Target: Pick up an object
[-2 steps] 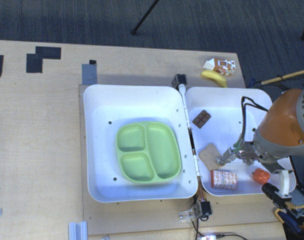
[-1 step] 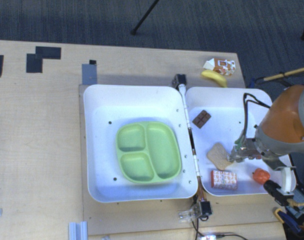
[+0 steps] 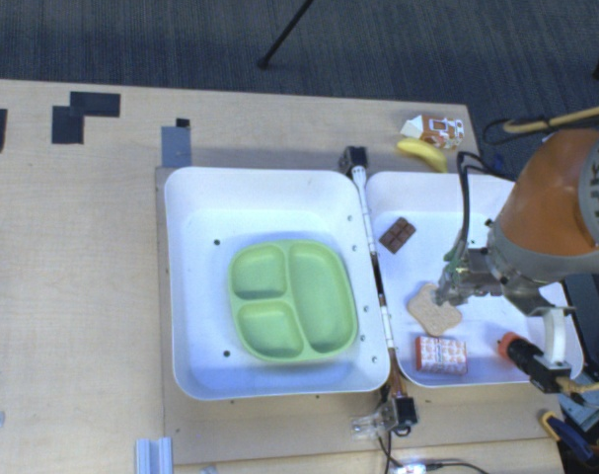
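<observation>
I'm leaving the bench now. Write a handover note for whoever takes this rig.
Gripper: low in the right bin, right at the bread slice; no hold on it can be confirmed.
Things: brown block and red-and-white box lie in that same bin; green plate sits in the left bin.
Done: nothing lifted yet.
Left: grasp one thing and raise it clear.

Grey arm point(image 3: 524, 265) with bulbous orange band point(image 3: 561, 196), thin dark cable point(image 3: 465, 205) alongside.
</observation>
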### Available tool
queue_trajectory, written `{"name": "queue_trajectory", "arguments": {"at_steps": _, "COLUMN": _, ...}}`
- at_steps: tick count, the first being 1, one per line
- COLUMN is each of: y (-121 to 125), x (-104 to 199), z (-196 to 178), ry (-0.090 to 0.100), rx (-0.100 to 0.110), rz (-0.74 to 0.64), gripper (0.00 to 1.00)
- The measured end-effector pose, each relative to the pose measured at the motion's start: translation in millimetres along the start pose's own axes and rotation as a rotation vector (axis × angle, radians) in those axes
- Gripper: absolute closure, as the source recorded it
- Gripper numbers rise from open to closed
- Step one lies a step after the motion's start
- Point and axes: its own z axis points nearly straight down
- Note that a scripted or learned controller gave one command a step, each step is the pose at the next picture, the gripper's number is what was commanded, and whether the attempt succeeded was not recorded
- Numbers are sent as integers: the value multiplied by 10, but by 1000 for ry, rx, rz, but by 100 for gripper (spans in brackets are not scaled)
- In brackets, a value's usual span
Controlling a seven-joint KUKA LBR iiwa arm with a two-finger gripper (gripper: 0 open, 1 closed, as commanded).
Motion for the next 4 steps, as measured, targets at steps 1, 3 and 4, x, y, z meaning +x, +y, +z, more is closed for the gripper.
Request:
{"name": "queue_trajectory", "arguments": {"at_steps": 1, "y": -2, "x": -4, "z": 2, "ry": 0, "rx": 1, "rz": 1, "gripper": 0}}
{"name": "queue_trajectory", "arguments": {"at_steps": 3, "y": 19, "x": -414, "z": 874, "ry": -2, "rx": -7, "rz": 2, "gripper": 100}}
{"name": "queue_trajectory", "arguments": {"at_steps": 4, "y": 63, "x": 325, "z": 1, "ry": 0, "rx": 0, "rz": 0, "gripper": 100}}
